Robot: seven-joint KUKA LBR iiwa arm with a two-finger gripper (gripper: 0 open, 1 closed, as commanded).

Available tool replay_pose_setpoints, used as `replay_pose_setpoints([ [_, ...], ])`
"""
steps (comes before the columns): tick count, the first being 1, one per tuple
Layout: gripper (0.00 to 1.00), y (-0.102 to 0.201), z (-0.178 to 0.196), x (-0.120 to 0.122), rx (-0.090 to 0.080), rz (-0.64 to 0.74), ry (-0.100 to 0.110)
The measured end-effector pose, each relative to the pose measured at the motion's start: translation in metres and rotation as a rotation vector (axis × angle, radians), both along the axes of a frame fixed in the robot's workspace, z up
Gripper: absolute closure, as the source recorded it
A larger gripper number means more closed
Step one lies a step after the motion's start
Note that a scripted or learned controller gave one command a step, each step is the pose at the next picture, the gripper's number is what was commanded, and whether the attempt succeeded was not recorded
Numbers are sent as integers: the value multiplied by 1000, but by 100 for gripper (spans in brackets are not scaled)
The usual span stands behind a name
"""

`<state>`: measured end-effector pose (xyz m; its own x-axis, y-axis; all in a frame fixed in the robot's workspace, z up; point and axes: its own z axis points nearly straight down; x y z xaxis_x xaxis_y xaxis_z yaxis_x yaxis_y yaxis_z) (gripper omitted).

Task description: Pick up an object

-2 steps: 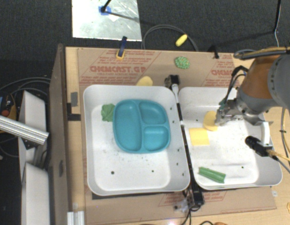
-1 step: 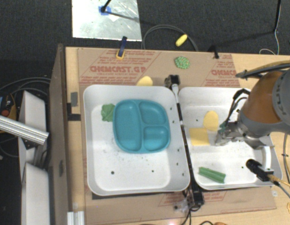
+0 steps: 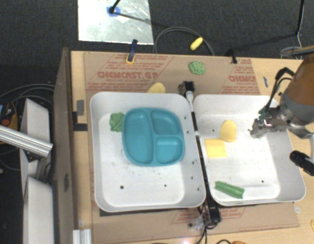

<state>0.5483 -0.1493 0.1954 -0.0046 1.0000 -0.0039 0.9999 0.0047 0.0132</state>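
The gripper (image 3: 258, 127) hovers just right of the yellow lemon (image 3: 228, 130) (finger state impossible to tell), nothing visibly between them.

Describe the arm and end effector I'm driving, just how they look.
The grey KUKA arm enters from the view's right, rounded and bulky, with a broad orange band above the wrist. A thin dark cable loops along its near side. The end effector is a small silvery metal assembly; its finer detail is too blurred to make out.
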Motion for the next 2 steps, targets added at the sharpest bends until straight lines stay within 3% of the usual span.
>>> replay_pose_setpoints([
  [1, 100, 25, -94, -9, 7, 1, 20],
  [2, 0, 23, -89, -7, 4, -2, 12],
])
